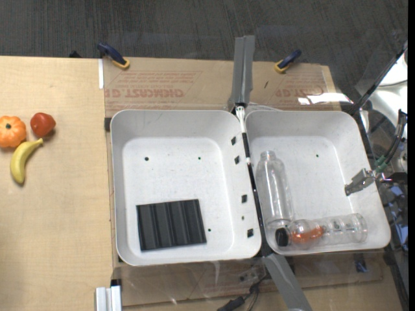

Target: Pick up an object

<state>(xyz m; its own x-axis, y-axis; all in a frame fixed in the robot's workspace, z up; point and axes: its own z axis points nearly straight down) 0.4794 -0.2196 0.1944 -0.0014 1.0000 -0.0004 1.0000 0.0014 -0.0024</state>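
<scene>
nothing picked yet. two clear bottles lie in the right bin (pixel 324 131): upright bottle (pixel 273 186) and capped bottle (pixel 321 230) along the front wall. end effector (pixel 360 183) sits near the right wall, can't tell its state. whole grasp left.

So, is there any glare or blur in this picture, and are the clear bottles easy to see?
In the camera view, glare makes a bright white patch on the cardboard behind the right bin. The lighting is even with soft shadows. The two clear bottles, one upright-lying and one with orange inside, blend into the white bin. The black ridged block stands out sharply.
</scene>
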